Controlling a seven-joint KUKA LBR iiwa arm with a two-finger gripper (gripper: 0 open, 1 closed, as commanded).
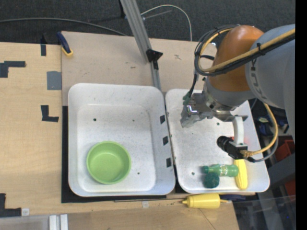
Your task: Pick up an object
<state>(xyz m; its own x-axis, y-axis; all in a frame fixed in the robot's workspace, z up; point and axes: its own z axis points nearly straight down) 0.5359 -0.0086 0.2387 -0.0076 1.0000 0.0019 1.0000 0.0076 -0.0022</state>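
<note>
1. Lying nearest, on the bench just outside the front rim of the right bin (263, 185), a yellow bottle (203, 201) is seen on its side.
2. Inside the right bin, at its front corner, a green bottle (219, 170) is found lying flat, with a dark green object (210, 179) touching it and a yellow item (241, 173) just beside it.
3. In the left bin (76, 128), a green bowl (109, 162) is seen upright near the front left corner.
4. Further back, the gripper (188, 118) is held over the rear part of the right bin, well apart from the bottles; nothing is seen between its fingers, and whether they are apart or together cannot be told.
5. Above it, the orange band (237, 51) of the arm is seen, wrapped by cables.
</note>
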